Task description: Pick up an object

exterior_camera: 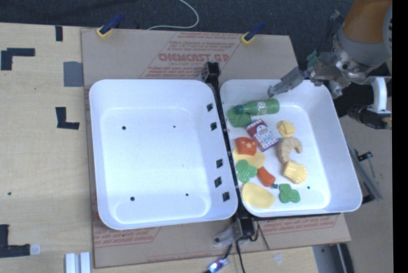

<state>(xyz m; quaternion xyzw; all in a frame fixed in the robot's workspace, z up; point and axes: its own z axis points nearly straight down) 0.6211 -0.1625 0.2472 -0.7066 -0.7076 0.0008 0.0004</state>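
Note:
The right bin (pixel 338 138) holds a pile of toy food. A green bottle (pixel 254 110) lies on its side near the bin's back left. Below it are a red and white carton (pixel 262 134), a tan piece (pixel 288 148), a small yellow piece (pixel 286 129) and a ridged yellow piece (pixel 294 171). Along the left wall sit a red-orange piece (pixel 246 145), a green leafy piece (pixel 245 169), an orange piece (pixel 266 176), a yellow lemon shape (pixel 257 195) and a green clover shape (pixel 289 194). My gripper (pixel 274 89) hangs over the bin's back edge, just above and right of the bottle, with nothing seen in it.
The left bin (pixel 102 138) stands beside the right one, joined by a black divider (pixel 220 138). Both rest on a cardboard sheet (pixel 185 55) with clamps at its back corners. A cable (pixel 182 0) trails across the dark floor behind.

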